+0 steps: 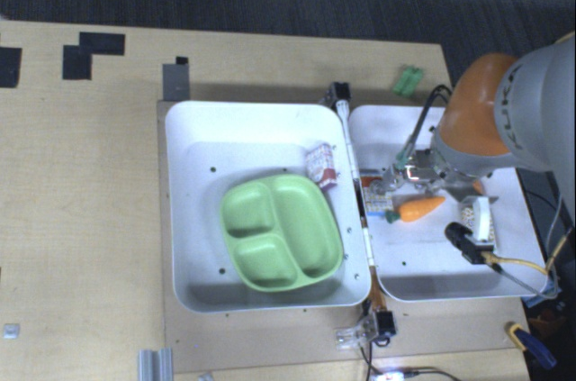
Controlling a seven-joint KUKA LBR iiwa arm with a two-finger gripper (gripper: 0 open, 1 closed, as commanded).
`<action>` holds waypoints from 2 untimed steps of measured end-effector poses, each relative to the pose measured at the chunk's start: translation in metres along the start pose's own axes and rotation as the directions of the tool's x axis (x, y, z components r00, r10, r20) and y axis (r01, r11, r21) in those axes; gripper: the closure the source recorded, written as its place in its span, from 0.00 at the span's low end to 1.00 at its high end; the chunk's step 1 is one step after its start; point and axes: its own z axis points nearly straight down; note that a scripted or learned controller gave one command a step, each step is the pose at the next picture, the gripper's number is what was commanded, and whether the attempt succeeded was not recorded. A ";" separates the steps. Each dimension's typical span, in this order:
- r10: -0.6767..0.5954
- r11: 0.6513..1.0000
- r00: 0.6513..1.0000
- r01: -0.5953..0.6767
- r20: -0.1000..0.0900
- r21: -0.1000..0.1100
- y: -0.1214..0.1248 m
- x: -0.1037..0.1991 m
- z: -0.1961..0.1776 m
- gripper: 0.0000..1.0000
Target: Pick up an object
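1. The gripper (403, 175) hangs low in the right bin (432, 285), near that bin's left wall, with the arm reaching in over its right edge; the wrist covers it from above, so I cannot tell whether it is open or closed
2. An orange carrot-shaped toy (421, 208) lies just beside the gripper, toward the bin's near edge; it looks the likeliest target, and nothing shows it as held
3. A small coloured packet (373, 195) lies against the same bin's left wall, which probably crowds any grasp
4. In the left bin (180, 217) a green divided plate (283, 231) lies flat across the middle and a red-and-white wrapper (320, 163) sits by the right wall; both seem out of play for this try
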 end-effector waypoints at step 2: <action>-0.006 1.000 1.000 0.006 -0.004 0.014 0.068 -0.040 -0.143 1.00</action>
